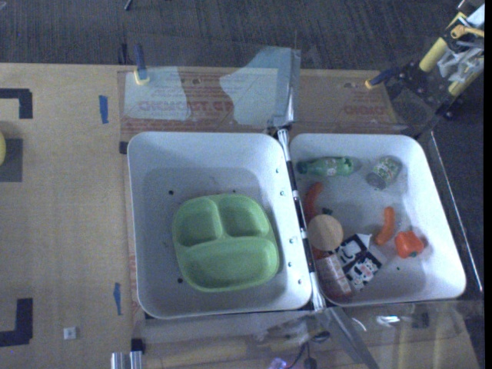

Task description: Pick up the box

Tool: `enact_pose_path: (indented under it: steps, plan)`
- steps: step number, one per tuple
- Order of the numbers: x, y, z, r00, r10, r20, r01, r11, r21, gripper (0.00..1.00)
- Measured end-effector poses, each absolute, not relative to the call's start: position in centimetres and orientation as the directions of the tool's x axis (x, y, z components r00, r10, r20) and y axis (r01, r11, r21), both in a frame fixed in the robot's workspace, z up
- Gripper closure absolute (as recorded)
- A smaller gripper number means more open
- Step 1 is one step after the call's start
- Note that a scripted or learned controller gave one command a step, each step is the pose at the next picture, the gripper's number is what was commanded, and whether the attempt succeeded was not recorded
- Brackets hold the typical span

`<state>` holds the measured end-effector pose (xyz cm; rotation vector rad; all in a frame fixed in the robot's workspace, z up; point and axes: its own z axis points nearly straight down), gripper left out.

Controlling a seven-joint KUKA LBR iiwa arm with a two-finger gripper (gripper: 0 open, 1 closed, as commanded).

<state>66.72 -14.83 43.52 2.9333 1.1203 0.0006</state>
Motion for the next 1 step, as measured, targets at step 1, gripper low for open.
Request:
enact_pose_path:
  steps: [1]
  plan:
    - [62.20,-16.97,43.58,0.272,0.962,-0.001,0.962,-0.272,-0.002,1.00]
